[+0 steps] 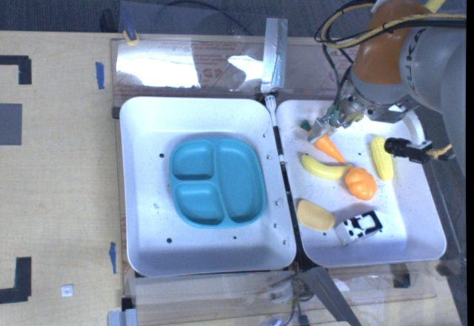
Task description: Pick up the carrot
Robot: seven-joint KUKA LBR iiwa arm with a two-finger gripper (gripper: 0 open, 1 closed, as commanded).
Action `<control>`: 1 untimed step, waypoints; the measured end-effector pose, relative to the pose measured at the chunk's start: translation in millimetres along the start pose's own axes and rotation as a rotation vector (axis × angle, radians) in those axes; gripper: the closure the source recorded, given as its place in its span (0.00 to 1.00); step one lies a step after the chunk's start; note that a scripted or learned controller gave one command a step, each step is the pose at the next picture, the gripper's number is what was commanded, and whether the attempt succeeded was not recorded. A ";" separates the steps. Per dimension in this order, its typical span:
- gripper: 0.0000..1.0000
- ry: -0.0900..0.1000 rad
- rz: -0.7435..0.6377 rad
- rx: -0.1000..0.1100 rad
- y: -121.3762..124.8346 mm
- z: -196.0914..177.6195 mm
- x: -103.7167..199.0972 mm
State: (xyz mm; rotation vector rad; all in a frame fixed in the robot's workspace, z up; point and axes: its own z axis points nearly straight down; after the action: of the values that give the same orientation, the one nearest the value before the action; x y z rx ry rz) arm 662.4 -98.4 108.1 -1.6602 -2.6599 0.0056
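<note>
No brand, label or writing can be read on any of the items. The end effector (331, 123) sits low over the far left part of the right bin (426, 232), right at the thick end of the carrot (329, 147); whether its fingers are apart or closed cannot be told at this angle. The carrot lies just below the end effector in the view, its long axis slanting from the thick end nearest the end effector down and to the right, where the thin tip points toward the orange (360, 183). A small green piece (304, 125), possibly the carrot's leafy top, lies just left of the end effector. A banana (321, 167) lies just beyond the carrot, touching or nearly touching the orange. A corn cob (381, 157) stands right of the end effector, and a potato (315, 215) and a black-and-white object (361, 227) lie well below it. The left bin (141, 169) holds a blue divided plate (217, 181). Both bins rest on the worktop (52, 169).
</note>
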 end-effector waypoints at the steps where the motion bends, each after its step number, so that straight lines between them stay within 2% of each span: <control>1: 1.00 -0.001 0.198 -0.006 -7.9 -75.7 77.0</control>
State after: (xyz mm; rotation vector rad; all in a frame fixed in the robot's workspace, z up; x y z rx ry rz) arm 622.0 -32.8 184.2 -1.9172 -2.4866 -0.0002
